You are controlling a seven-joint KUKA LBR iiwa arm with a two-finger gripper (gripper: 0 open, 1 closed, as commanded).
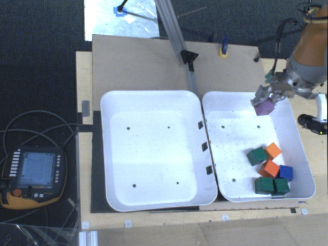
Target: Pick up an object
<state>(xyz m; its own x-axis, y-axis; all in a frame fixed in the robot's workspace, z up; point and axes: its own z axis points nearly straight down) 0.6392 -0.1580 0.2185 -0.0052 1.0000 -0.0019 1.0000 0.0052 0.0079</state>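
Gripper: I see my gripper [266,97] over the far right corner of the right bin [225,137], fingers closed on a purple block [264,107].
Purple block: it sits between the fingertips, tilted; I cannot tell whether it clears the bin floor or touches it.
Arm: grey with an orange band [311,45] above the wrist, it comes in from the bench's right edge, with dark cables looping beside it.
Right bin, near right corner: I count a cluster of blocks here, well apart from the gripper. A green block [256,156] and an orange block [273,150] sit just beside each other at the far side of the cluster; a second orange block [268,168] and a blue block [285,172] come next; two more green blocks [271,185] sit against the near wall.
Left bin [118,188]: white, shallow, touching the right bin along their shared edge, where small dark clips show.
Bench: a grey pole [171,22] slants in from the far edge, ending near the joint of the two bins.
Off the bench's left edge: a teach pendant [35,176] with a lit screen lies on the dark floor, its cable curled around it.
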